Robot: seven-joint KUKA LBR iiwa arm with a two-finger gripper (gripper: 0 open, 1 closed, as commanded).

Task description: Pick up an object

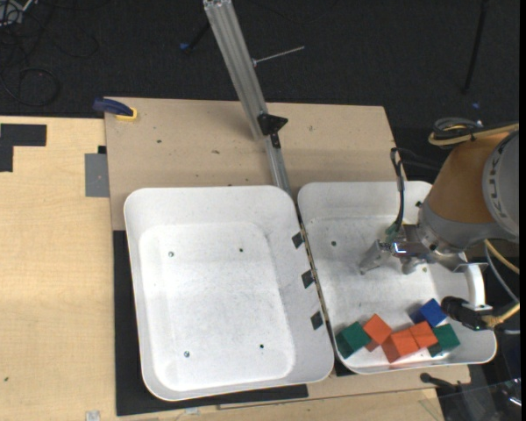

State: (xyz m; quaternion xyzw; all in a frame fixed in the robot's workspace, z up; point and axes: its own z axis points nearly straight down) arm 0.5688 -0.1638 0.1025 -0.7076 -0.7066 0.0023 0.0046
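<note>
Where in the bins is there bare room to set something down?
The left bin has an open floor wall to wall. The right bin is free at its far end, beyond the gripper. Its near end is crowded with blocks.

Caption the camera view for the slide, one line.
KUKA arm's hand hovers over the right bin, apart from the orange, green and blue blocks clustered at its near edge; left bin alongside.

1. Light is even and fairly bright over the worktop (44,253) and the two white bins (215,202), which show no harsh glare.
2. The upper part of the frame falls into near-black.
3. Shadows are soft and short, notably under the blocks (403,336) at lower right.
4. Focus is slightly soft throughout, with visible grain.
</note>
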